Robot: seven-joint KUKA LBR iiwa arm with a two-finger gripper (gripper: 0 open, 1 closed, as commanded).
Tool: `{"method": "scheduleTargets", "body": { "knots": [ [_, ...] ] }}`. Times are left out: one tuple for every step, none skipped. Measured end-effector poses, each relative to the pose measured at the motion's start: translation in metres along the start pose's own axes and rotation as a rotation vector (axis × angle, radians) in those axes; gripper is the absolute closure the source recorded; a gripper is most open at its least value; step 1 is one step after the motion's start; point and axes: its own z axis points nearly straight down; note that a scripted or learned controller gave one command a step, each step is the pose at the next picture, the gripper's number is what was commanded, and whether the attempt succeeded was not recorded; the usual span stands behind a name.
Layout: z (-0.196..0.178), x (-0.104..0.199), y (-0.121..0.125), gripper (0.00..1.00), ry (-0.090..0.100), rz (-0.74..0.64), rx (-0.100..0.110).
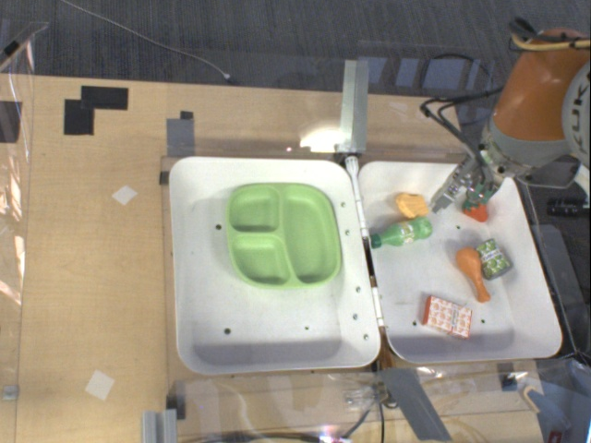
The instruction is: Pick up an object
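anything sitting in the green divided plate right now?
No. The green divided plate in the left bin has all three compartments bare, while the green bottle and the other items lie in the right bin.

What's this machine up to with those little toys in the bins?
A robot arm reaches into the right bin, its end effector low over a small red object near the far edge. Nothing is visibly held. A green bottle, yellow piece, orange carrot-like toy and patterned red packet lie nearby. The left bin holds a green divided tray.
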Motion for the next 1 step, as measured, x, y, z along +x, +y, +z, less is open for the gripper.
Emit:
{"method": "scheduleTargets", "body": {
  "knots": [
    [-0.003, 0.0764, 0.0164, 1.0, 0.007, 0.22, 0.004]
  ]
}}
